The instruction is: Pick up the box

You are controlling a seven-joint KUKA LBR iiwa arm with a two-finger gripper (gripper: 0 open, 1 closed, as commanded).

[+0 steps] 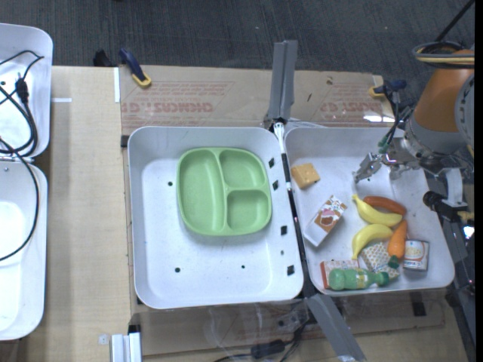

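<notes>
Dark carpet lies behind the counter (pixel 83 202), and on the counter you see two white bins side by side. You find the left bin (pixel 151 262) mostly free: only a green divided plate (pixel 224 191) lies in its upper middle, with bare floor along the lower edge and both side walls. The right bin (pixel 332 145) is crowded in its lower half. The box (pixel 328 219), small with a red and white print, lies tilted near the left wall of this bin, just below a cracker (pixel 305 175). To its right are two bananas (pixel 375 225), a carrot (pixel 397 243), a can (pixel 416 254) and a green bottle (pixel 358 279) along the lower edge. The gripper (pixel 375 166) hangs over the upper right part, well apart from the box. If its fingers are spread or pressed together, I cannot tell.
</notes>
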